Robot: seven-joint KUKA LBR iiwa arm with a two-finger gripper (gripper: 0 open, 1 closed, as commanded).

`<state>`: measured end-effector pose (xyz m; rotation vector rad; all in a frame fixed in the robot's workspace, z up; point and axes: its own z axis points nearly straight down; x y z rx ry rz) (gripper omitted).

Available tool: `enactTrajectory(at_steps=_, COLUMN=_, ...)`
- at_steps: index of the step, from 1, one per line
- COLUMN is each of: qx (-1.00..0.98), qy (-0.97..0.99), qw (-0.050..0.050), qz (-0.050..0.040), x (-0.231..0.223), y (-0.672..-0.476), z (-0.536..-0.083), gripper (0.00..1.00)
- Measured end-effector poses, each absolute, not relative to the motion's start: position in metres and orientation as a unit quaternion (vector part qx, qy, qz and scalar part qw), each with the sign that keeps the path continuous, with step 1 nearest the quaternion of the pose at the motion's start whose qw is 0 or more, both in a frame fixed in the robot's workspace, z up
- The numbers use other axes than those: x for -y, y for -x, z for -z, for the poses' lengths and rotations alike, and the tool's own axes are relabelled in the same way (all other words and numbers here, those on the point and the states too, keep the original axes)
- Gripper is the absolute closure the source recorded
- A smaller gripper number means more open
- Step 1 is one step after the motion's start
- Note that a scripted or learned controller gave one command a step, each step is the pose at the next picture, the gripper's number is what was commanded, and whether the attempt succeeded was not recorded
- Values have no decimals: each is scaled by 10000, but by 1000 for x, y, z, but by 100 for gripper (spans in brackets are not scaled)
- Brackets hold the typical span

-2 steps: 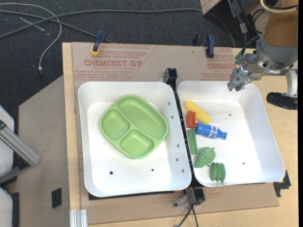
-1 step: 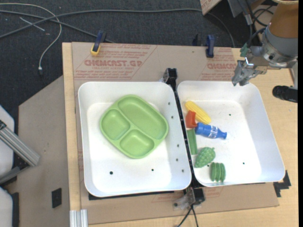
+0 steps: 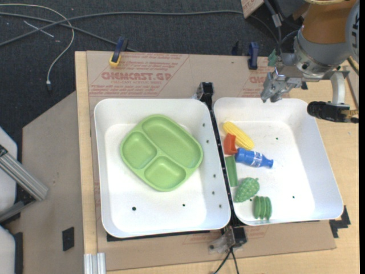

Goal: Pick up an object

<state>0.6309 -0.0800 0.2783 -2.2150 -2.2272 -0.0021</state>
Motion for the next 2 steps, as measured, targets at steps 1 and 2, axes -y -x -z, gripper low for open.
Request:
enactTrajectory(at_steps=1, qx=7090, qy=7053, qw=21, qz=-7, x=27, y=-636, z=-261, gripper=100)
enactTrajectory(at_steps=2, qx=7091, qy=7051, qw=24, qz=-6, x=-24, y=-626, z=-245, gripper=100)
